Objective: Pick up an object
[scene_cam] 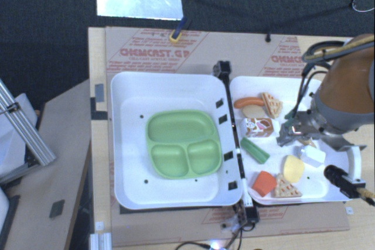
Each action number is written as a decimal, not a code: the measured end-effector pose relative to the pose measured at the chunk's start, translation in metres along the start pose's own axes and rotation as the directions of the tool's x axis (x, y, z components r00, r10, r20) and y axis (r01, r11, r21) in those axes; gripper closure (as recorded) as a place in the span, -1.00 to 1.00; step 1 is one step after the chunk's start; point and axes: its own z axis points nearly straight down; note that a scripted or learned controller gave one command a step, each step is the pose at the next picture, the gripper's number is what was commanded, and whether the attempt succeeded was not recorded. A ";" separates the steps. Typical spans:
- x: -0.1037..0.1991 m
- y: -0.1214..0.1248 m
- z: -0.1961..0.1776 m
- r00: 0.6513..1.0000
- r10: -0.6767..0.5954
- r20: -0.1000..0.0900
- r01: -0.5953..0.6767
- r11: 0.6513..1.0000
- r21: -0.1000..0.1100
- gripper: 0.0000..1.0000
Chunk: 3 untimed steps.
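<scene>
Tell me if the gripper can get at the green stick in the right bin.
Probably yes: the green stick lies uncovered just beside the gripper, with nothing on top of it.

The arm [350, 93] is bulky and rounded; its broad outer shell reads as orange-brown, with a grey section beneath it nearer the wrist; dark cables [305, 76] loop along its left side, one of them running beside a thin yellowish line that arcs over the top; the gripper [291, 132] is a compact cluster of dark grey metal parts, angular and mechanical-looking, with small bright highlights on its edges; a pale grey bracket curves below the arm; a black cylindrical piece juts out beside that bracket, tipped with an orange-tan end.
</scene>
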 end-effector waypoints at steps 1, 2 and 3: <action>0.027 0.030 0.004 1.000 -0.003 -0.001 0.003 1.000 0.002 1.00; 0.034 0.043 0.005 1.000 -0.001 -0.001 0.001 1.000 0.002 1.00; 0.020 0.029 -0.002 1.000 0.004 -0.001 -0.004 1.000 0.005 1.00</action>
